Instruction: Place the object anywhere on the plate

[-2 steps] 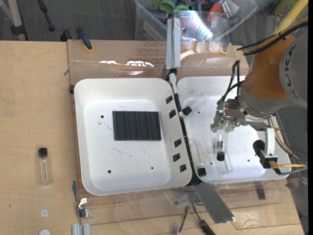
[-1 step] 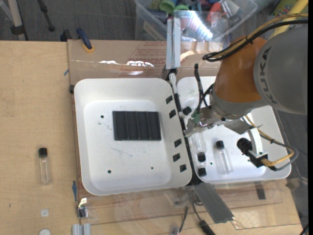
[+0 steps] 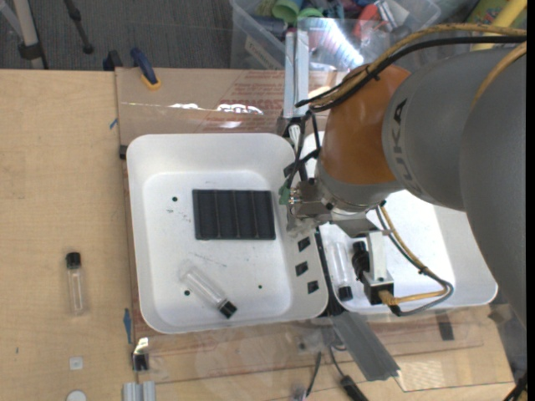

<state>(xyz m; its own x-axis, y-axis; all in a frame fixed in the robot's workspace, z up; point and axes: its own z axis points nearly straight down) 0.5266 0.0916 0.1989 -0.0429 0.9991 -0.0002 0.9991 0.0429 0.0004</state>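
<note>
A wooden bench (image 3: 50,182) is seen from above at a slant, with two shallow white bins set side by side on it. The left bin (image 3: 146,165) takes up the middle of the frame, and the right bin (image 3: 468,282) lies at the lower right, largely covered by the grey arm with its orange band (image 3: 359,132), which enters from the right edge. In the left bin, a dark ribbed rectangular plate (image 3: 235,215) lies flat near the centre of the floor. Below and left of it, near but apart from it, a clear vial with a black cap (image 3: 208,294) lies on its side; this is judged to be the object to be placed, and it has not yet been set on the plate. The claw (image 3: 338,266) hangs just right of the wall shared by the bins, over the right bin, apparently carrying nothing; whether it is spread or pressed together cannot be told, since it is seen end-on among cables. A second, similar vial (image 3: 75,281) lies on the bare bench at the lower left, outside the bins. A sheet of clear plastic is taped down behind the bins, and a clear tub of coloured toys (image 3: 334,7) stands on grey carpet at the upper middle.
</note>
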